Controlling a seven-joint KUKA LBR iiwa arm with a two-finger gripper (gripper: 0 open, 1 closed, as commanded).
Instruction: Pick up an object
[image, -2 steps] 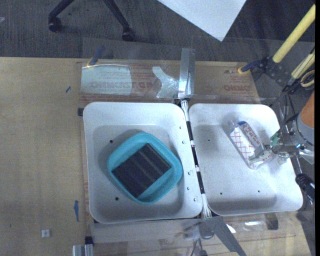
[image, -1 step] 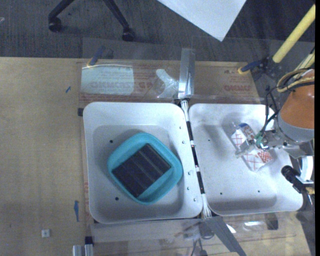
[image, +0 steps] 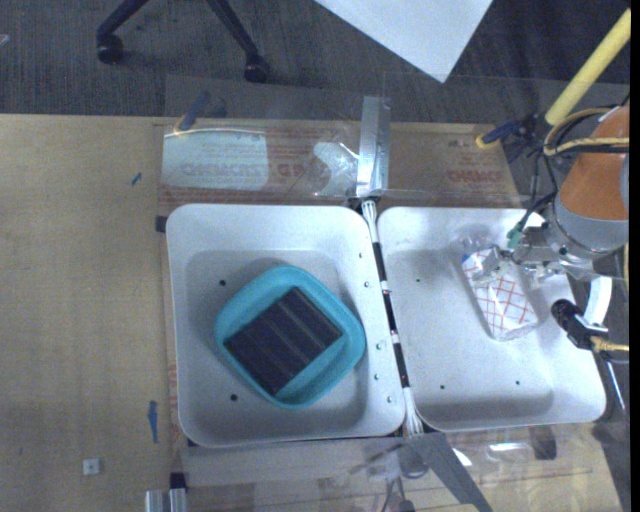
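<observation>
A clear packet with red crosshatch (image: 503, 300) lies in my right bin (image: 450, 390), toward three o'clock. My gripper (image: 535, 262) sits just beside its upper edge; I cannot tell whether the claw is apart or together. I judge nothing lifted yet; the teal container (image: 345, 330) rests in the left bin (image: 200, 300).

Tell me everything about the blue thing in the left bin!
The blue container is a shallow turquoise dish with rounded corners, plastic by the look of it. A dark ridged square insert fills its middle. It sits turned cornerwise on the floor of the left bin, apart from the walls. Nothing else touches it.
</observation>
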